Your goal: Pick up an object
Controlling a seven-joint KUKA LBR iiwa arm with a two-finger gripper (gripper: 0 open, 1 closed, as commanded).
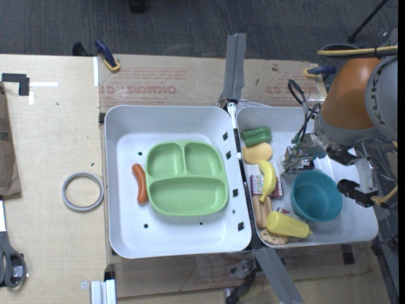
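The end effector (297, 157) hangs low in the right bin (361, 233), just at 11 o'clock from the teal bowl (316, 196) and at 3 o'clock from the banana (268, 177). Whether it is open or closed I cannot tell, because the metal parts and cables blur together there. No object is seen in its grasp.

The things to pick lie mostly in the right bin. Along its left wall, from 12 o'clock down to 6 o'clock, there are a green vegetable (256, 134), a yellow fruit (256, 152), the banana, a small packet (257, 185) and a yellow cup (288, 225) on its side, which touches the bowl at the bowl's 7 o'clock. In the left bin (120, 189) a green tray (187, 177) has a carrot (140, 182) at its 9 o'clock.

I judge that the step in hand is the approach and descent, with the grasp not yet made. The nearest targets seem to be the banana or the bowl rim. The next move needs the end effector centred over one object and lowered straight, without pushing the neighbours, since they lie close together. Then it should close and lift.
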